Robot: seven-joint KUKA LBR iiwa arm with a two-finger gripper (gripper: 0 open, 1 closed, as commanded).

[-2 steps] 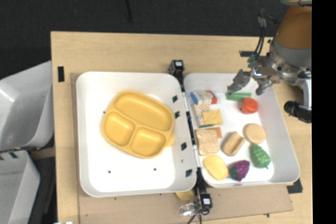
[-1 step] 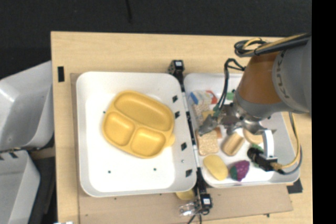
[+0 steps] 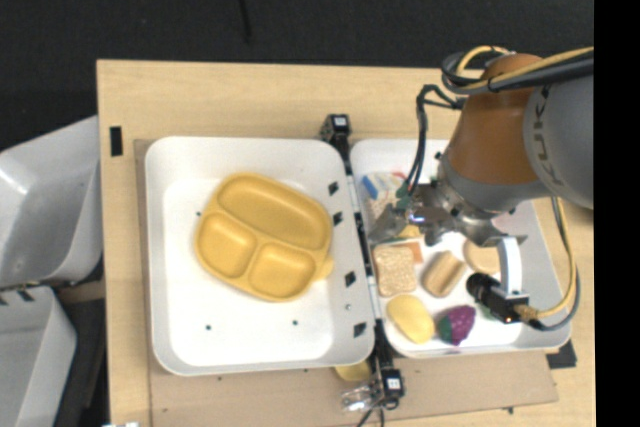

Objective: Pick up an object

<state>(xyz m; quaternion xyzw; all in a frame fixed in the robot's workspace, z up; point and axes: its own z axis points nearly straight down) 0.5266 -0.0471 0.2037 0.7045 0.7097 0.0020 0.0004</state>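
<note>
Over the right bin (image 3: 535, 340) I hold the pincer (image 3: 408, 212), its state indeterminable, above the cracker (image 3: 394, 267); next, descend and close.

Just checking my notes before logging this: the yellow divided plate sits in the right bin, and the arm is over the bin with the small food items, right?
Not quite. The camera view shows the yellow divided plate in the left bin. The arm is indeed over the right bin with the small food items.
</note>
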